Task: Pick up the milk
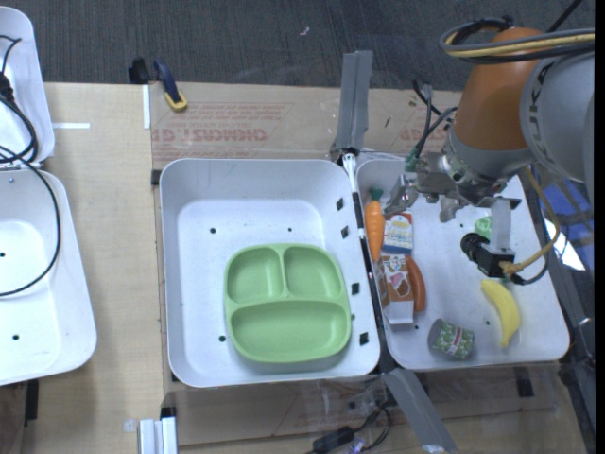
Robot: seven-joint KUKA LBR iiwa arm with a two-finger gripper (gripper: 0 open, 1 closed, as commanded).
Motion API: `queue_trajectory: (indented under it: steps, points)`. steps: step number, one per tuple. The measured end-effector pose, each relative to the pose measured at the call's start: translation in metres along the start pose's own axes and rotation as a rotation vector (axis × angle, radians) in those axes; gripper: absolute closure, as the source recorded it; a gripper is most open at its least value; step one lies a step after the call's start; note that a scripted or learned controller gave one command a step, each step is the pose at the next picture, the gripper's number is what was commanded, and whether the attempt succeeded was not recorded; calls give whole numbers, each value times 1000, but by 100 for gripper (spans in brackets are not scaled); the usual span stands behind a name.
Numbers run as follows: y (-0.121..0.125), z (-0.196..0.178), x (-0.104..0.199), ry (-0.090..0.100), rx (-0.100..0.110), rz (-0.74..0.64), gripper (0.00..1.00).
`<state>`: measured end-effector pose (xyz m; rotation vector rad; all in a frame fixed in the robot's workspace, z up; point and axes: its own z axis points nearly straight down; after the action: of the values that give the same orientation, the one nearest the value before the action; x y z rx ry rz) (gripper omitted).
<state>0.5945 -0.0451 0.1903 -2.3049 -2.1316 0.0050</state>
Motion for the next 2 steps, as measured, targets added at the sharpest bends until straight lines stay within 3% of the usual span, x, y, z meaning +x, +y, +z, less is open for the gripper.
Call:
queue_trajectory:
  steps: [1,2]
  points:
    - [22,-6,-12,0,-1,106,0]
    - [-19,49,-51,0,1,56,0]
